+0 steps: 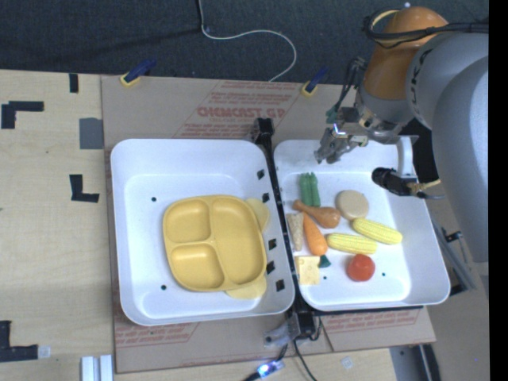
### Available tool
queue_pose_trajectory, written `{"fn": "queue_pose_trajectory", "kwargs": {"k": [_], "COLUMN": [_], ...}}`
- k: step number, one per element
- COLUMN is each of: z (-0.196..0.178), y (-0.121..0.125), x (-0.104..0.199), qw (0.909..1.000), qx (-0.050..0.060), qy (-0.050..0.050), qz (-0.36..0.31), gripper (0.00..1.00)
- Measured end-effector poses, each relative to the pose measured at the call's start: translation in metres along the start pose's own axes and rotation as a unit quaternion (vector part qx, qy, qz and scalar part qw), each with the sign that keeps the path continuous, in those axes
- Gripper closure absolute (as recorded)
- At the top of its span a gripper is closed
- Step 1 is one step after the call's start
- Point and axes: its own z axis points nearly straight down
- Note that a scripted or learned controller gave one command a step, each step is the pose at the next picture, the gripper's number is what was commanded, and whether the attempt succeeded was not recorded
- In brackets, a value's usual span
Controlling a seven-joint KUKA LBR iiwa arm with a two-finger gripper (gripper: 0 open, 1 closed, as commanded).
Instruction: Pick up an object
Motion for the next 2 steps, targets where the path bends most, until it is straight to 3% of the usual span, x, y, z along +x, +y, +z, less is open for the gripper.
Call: {"fn": "queue_pose_trajectory", "kwargs": {"k": [1, 2], "z": [-0.043, -0.061], "y": [0.002, 0.002], "x": [0.003, 0.004], "qw": [1.0000, 1.0000], "qx": [0.001, 0.002], "qy": [0.000, 0.000], "qz": [0.000, 0.000], "gripper": [1.00, 1.00]}}
